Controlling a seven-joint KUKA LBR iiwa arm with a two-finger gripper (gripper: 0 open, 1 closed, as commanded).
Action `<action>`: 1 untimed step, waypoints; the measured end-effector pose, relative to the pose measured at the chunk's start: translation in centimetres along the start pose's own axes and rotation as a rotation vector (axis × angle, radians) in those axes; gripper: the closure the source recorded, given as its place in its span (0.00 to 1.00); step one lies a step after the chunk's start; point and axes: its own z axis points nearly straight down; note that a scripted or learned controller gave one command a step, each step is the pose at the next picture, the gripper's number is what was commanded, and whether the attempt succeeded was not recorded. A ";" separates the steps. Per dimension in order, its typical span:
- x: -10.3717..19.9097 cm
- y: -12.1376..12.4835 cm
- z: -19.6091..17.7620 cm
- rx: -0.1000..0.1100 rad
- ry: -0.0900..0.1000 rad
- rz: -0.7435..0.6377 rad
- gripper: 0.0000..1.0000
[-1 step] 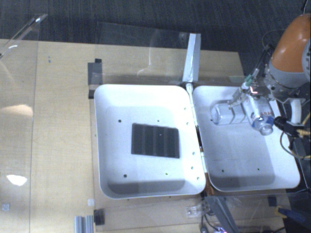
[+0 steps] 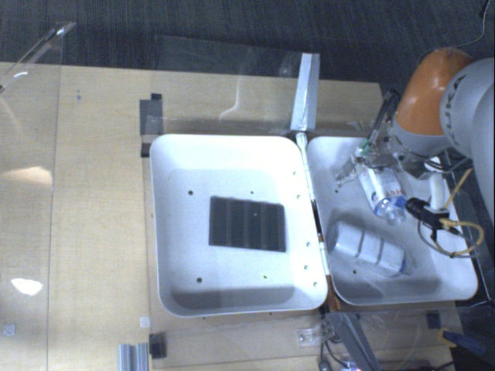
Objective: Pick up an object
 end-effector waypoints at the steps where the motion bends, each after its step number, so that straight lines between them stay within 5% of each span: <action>1: 0.1 0.2 -1.1 -0.006 0.001 -0.003 1.00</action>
